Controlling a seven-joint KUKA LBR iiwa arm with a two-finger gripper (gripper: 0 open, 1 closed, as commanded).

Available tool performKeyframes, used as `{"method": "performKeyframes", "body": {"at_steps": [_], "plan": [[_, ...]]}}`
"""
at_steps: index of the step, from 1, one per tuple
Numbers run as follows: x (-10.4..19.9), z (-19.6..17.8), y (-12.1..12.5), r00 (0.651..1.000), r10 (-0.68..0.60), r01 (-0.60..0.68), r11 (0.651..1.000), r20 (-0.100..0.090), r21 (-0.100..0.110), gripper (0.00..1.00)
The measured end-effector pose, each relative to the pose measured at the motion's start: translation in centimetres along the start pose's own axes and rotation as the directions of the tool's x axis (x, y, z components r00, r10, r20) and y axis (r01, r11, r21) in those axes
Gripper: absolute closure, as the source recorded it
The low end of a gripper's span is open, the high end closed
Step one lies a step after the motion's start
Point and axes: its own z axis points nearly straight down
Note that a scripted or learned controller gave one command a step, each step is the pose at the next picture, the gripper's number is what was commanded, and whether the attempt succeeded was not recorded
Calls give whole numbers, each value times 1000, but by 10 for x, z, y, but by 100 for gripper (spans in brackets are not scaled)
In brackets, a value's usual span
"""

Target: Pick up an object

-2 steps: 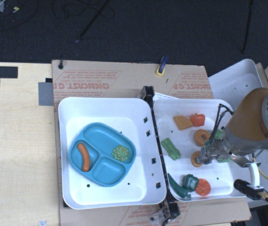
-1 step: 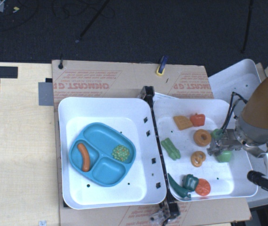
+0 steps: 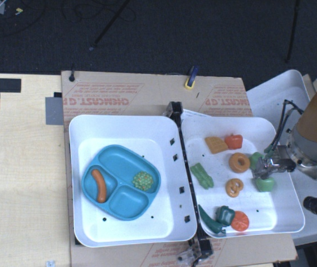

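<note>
The right bin [image 3: 283, 213] holds several toy foods. My gripper [image 3: 263, 171] hangs low at the bin's right side, directly over a light green piece [image 3: 266, 185] and beside a darker green piece [image 3: 256, 159]. A tan donut [image 3: 239, 162] lies just left of the gripper, with a small pretzel [image 3: 234, 187] below it. Further left lies a long green vegetable [image 3: 201, 176]. An orange wedge [image 3: 216, 144] and a red pepper [image 3: 234, 141] sit at the back. A teal-green item [image 3: 216, 218] and a red-orange tomato [image 3: 240, 221] rest at the front.
The left bin [image 3: 83, 132] holds a blue divided plate [image 3: 119, 202] with a sausage [image 3: 98, 185] and green peas [image 3: 142, 180]. A black divider [image 3: 181, 160] separates the bins. Cables [image 3: 285, 121] run down to the wrist at the right bin's far edge.
</note>
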Motion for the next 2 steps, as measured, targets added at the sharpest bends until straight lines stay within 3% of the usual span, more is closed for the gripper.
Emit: {"method": "performKeyframes", "body": {"at_steps": [1,2], "plan": [[0,-17,1,1000,-1,1,1000,0,1,100],[33,-16,29,1000,-4,4,1000,-2,2,100]]}}
